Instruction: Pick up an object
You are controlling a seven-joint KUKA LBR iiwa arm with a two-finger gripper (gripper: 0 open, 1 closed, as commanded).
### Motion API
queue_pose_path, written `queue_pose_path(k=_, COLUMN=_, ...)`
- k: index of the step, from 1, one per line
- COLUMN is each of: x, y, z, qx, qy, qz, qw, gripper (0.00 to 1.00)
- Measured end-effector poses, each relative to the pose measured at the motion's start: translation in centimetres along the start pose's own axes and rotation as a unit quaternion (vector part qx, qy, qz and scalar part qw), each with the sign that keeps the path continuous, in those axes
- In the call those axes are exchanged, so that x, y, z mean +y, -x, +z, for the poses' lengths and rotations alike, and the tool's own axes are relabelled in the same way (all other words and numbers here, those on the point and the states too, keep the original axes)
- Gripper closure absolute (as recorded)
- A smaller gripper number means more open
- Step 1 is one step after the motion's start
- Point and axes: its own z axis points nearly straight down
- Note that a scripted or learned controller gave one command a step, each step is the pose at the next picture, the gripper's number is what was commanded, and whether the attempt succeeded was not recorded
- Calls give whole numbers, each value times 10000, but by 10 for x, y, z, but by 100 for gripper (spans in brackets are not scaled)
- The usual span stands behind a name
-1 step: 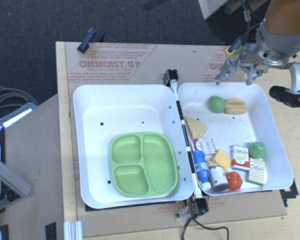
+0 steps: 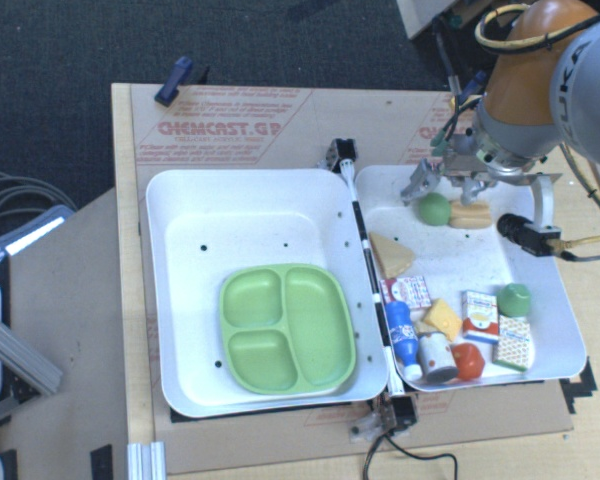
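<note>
claw spread above green ball at far end of right bin

the claw (image 2: 442, 180) hangs over the far part of the right bin (image 2: 540, 268), its two fingers apart, one splayed to the left at the bin's far-left area and the other to the right. nothing sits between the fingers. a green ball (image 2: 433, 209) lies just beneath and between the finger tips; whether a tip touches it cannot be told. just right of the ball lies a tan bread-like piece (image 2: 470, 216), touching or nearly touching the ball. the grey arm (image 2: 580, 68) with its orange band (image 2: 535, 48) reaches in from the far right.

nearer in the same bin, a tan wedge (image 2: 392, 256) rests against the left wall. toward the near end lies a cluster: a small red-and-white packet (image 2: 411, 291), a blue bottle (image 2: 399, 326) along the left wall, a yellow wedge (image 2: 443, 319), a red-and-white carton (image 2: 480, 317), a green cup-like piece (image 2: 515, 299), a patterned carton (image 2: 515, 347), a red round item (image 2: 468, 360) and a grey-white can (image 2: 435, 358). these lie close together, several touching.

the left bin (image 2: 180, 218) holds a green divided plate (image 2: 285, 328) with three compartments, lying flat toward the near-right part of that bin.

both bins sit side by side on the table (image 2: 230, 118), which is covered with printed brown board. a blue clamp (image 2: 173, 80) sits at the table's far-left edge.
</note>
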Motion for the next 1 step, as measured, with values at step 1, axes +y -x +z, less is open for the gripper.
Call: queue_pose_path(k=1, x=-49, y=15, z=91, qx=-2, qy=39, qz=1, qw=10000, gripper=0)
